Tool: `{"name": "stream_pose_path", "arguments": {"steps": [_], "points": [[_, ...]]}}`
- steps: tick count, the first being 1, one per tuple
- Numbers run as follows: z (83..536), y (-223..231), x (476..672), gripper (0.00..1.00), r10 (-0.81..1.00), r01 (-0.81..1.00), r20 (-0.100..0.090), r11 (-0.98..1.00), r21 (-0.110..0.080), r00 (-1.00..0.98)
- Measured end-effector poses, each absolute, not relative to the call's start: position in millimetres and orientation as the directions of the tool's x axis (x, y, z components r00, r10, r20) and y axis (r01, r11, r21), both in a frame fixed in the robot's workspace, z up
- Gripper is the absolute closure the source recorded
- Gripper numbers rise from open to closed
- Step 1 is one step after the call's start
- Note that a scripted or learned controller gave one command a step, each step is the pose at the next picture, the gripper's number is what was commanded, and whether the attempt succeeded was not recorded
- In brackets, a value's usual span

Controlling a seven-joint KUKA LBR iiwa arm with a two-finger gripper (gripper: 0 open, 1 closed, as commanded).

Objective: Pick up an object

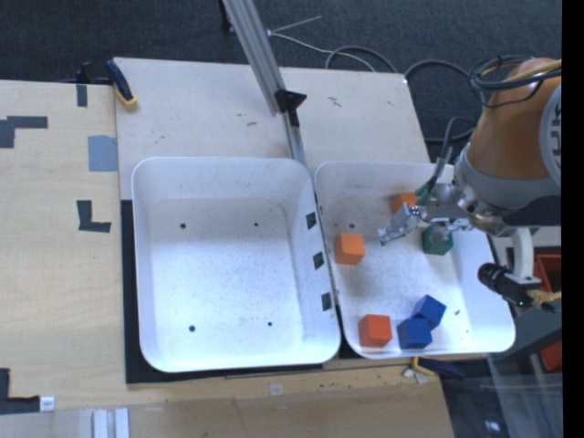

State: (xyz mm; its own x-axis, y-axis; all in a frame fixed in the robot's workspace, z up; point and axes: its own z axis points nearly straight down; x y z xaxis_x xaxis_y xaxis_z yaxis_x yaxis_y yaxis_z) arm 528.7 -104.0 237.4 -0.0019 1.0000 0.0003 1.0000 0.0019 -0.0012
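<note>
1. The hand (401, 229) hangs low over the right bin (474, 340), in its middle part; whether it is released or clenched cannot be told, and no object shows in its grasp.
2. Nearest candidates: an orange block (349, 247) just left of the hand, a second orange piece (402, 203) partly hidden behind the hand on its far side, and a green object (439, 242) just right of it under the wrist.
3. Toward the near edge of the same bin lie another orange cube (374, 330) and two blue blocks (421, 322) touching each other, well apart from the hand.
4. The left bin (146, 245) carries only dark specks on its floor.
5. Likely risks: the hand sits between three objects rather than squarely over one, so a closing could catch air or nudge a block aside.
6. The half-hidden orange piece and the green object lie close to the arm's body, so a descent may push them rather than grasp them.
7. The bin's dividing wall is close to the left orange block; a shove could pin it there.
</note>
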Motion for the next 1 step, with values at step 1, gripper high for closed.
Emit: {"name": "stream_pose_path", "arguments": {"steps": [1], "points": [[157.1,-134.9,515.2,0.0,1.0,1.0,0.0,-0.003,-0.011,0.003]]}}
